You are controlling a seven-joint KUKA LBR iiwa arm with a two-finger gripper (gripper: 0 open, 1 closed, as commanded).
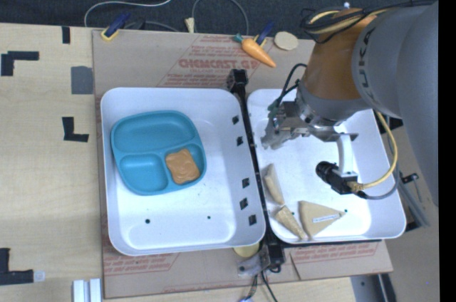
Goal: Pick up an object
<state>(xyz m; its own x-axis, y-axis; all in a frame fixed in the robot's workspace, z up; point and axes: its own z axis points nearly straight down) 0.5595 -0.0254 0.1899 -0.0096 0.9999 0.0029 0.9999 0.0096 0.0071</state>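
Overhead, claw (274,137) poised low in right shallow white bin (370,226), grip state impossible to tell. Just beneath, three tan wedge-shaped pieces (299,211) lying on bin floor, untouched.

Blue plate (149,144); tan wedges (320,214) (pale); orange carrot (257,52); white bins (178,226).

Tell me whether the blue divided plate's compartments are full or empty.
Mostly empty. The blue divided plate lies flat in the left bin; one brown piece sits in its lower right compartment, and the other compartments show bare blue.
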